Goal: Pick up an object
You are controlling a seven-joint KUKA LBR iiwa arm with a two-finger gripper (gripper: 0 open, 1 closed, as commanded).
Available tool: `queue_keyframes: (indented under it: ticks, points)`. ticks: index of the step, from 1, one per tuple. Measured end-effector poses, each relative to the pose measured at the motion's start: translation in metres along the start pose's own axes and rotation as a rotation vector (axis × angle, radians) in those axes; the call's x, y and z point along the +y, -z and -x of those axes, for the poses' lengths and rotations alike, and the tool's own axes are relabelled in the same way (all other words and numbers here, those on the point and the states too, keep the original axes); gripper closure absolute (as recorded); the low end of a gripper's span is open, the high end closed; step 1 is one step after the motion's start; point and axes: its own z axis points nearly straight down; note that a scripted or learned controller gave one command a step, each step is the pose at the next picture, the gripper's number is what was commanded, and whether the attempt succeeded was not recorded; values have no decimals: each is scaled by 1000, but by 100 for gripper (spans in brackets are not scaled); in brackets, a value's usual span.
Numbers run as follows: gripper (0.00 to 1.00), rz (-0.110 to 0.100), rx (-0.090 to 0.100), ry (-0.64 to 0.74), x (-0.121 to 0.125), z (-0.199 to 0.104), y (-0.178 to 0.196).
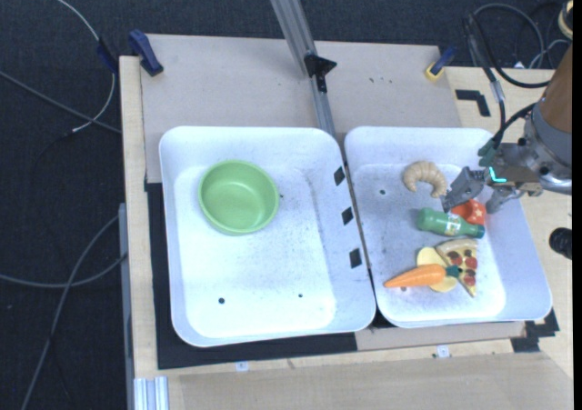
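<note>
In the right bin (pixel 391 217) lie a tan croissant (pixel 425 175), a green bottle (pixel 447 223), a red tomato-like piece (pixel 470 212), an orange carrot (pixel 416 277) and a pizza slice (pixel 461 263). My gripper (pixel 477 194) reaches in from the right and hangs just above the red piece and the bottle's right end. Its dark fingers (pixel 462 186) are spread apart, and nothing sits between them. The red piece is partly hidden beneath the gripper.
The left bin (pixel 273 254) holds a green bowl (pixel 238 196). A metal pole (pixel 291 8) slants down to the gap between the bins. Black clips (pixel 346 215) line the divider. Cables run along the right side.
</note>
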Motion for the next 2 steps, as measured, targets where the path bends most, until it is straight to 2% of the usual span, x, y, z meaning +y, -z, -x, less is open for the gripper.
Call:
queue_keyframes:
  ticks: [1, 2]
  points:
    - [0, 4, 0, 0, 1, 0, 2]
    - [0, -5, 1, -2, 2, 3, -42]
